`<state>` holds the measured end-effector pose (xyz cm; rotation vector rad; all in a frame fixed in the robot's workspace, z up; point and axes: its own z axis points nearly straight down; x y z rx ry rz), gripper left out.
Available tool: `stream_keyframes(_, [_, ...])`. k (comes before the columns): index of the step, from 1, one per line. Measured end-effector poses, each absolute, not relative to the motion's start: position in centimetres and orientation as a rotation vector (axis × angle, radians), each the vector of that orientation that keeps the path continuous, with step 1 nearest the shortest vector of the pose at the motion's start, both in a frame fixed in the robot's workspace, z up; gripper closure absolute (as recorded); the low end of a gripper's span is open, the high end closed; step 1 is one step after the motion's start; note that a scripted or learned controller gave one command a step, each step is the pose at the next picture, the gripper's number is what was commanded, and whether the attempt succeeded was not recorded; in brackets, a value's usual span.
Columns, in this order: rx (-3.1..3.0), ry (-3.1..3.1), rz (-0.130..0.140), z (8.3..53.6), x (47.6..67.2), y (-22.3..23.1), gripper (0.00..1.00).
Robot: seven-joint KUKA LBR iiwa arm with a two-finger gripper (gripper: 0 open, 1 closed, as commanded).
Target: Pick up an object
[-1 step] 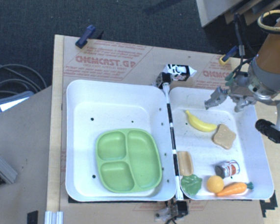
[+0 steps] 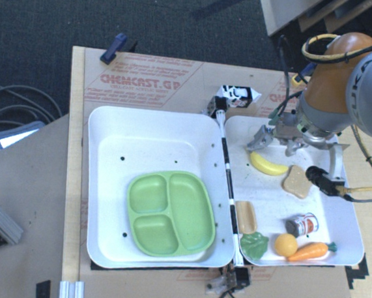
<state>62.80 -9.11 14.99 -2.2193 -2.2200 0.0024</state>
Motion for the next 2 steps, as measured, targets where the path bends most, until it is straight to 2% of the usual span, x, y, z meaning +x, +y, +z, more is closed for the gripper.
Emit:
stream_keyframes(1, [-2.220,-2.218,0.003,8.4,63.1,-9.4,0.00])
stream_keyframes(2, [-2.223,-2.220,0.000,9.5,63.2,-9.4,1.00])
